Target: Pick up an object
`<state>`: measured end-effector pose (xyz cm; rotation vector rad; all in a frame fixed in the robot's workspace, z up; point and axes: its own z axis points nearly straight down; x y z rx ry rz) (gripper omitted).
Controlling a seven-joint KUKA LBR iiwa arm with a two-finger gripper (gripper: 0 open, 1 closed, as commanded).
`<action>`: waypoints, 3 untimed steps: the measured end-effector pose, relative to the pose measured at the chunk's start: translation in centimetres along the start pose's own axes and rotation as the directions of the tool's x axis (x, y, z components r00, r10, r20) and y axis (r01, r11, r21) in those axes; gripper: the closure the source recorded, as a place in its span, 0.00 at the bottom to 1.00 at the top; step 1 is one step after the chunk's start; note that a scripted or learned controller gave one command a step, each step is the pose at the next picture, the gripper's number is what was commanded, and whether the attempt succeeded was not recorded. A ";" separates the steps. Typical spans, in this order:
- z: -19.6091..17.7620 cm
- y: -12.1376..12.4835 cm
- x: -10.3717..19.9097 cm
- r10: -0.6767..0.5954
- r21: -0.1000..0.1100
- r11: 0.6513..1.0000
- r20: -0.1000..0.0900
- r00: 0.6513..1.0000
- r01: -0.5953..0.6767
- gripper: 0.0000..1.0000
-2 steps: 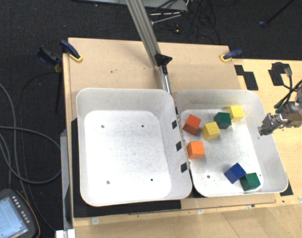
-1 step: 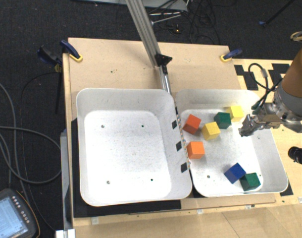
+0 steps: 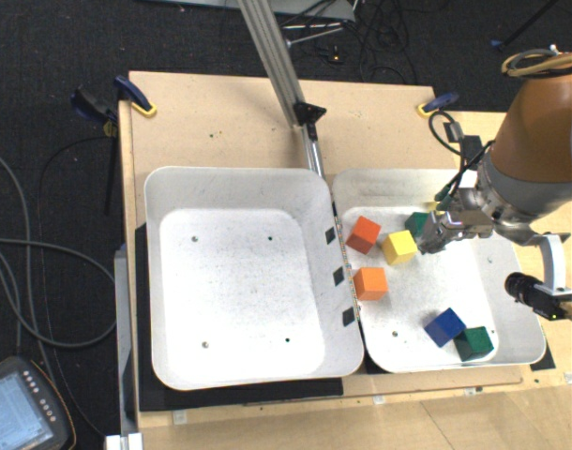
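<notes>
No readable text, label or number anywhere.

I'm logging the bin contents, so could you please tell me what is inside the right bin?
The right bin holds two orange blocks, a yellow, a blue and a green block. Another green one is partly covered by the hand.

Two white bins (image 3: 173, 195) on bench (image 3: 220, 111)

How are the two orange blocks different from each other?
The upper orange block is darker, more red-orange, while the lower orange block is a lighter orange. The upper one sits turned at an angle, the lower one sits squarer to the bin. The upper one lies close to the yellow block, while the lower one sits alone by the bin's left wall. Both are small cubes in the right bin.
</notes>
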<state>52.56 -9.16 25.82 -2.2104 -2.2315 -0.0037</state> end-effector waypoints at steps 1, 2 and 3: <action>0.8 1.2 6.1 0.001 0.002 1.000 0.001 1.000 -0.001 1.00; 2.0 1.4 10.5 0.002 0.004 1.000 0.001 1.000 -0.002 1.00; 2.9 1.8 16.7 0.001 0.003 1.000 0.001 1.000 -0.001 1.00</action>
